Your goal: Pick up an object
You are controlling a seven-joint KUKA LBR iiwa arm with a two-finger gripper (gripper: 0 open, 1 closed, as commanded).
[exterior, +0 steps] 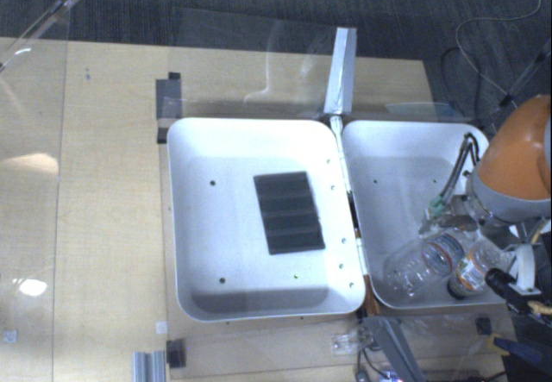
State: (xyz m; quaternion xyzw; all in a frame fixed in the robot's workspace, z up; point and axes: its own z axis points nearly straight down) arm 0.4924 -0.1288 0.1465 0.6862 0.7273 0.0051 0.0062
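A clear plastic bottle (pixel 420 266) is seen lying on its side in the near part of the right bin (pixel 388 178), its body pointing toward the near left and its neck end toward the right. Just beside that end, at the near right corner, a small jar-like item with a brown and white label (pixel 468 277) is found, touching or almost touching the bottle; what it is exactly cannot be made out. Both things are gathered low in the bin's near corner, and it is judged that the curved wall keeps them from rolling further.

The pincer (pixel 450 215) is placed directly above the bottle's far side, hanging from the grey wrist under the orange band (pixel 522 156) of the arm, which enters from the right. Whether the pincer is spread or clenched cannot be told, since its tip is lost among cables and the bottle's glare. Nothing is seen to be held by it. It is judged that an approach to the bottle is under way and that the smooth, round, transparent body may slip aside when pressed.

In the left bin (pixel 198 199) a dark ribbed rectangular pad (pixel 288 212) lies flat near the middle, well apart from the arm. Both bins are carried side by side on the pale wooden tabletop (pixel 95 199), so that either can be reached.
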